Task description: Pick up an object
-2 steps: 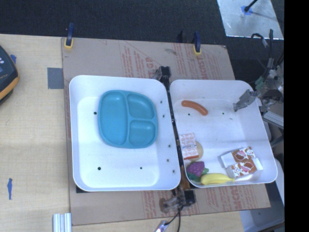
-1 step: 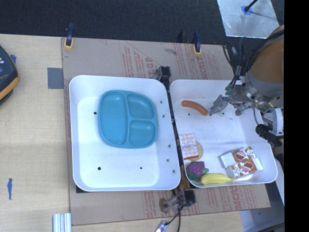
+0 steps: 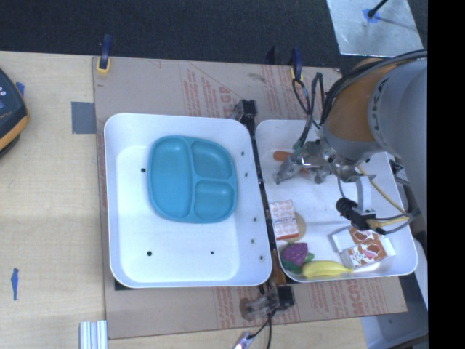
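The gripper (image 3: 290, 167) hangs over the far part of the right bin (image 3: 407, 267), reaching in from the right, its metal fingers pointing toward the divider between the two bins; how far they are spread cannot be told from this angle, and nothing is seen between them. The nearest loose thing is a small orange piece (image 3: 280, 155), like a carrot, lying just beside the fingertips on the far side, its long axis running roughly left to right. The other candidates lie well toward the near edge: a snack packet (image 3: 283, 219), purple grapes (image 3: 295, 254), a banana (image 3: 325, 270) and a small carton (image 3: 365, 251). The left bin (image 3: 116, 195) holds a blue divided plate (image 3: 192, 179). Judging by this, the orange piece is the likely target, needing only a short shift away and down.
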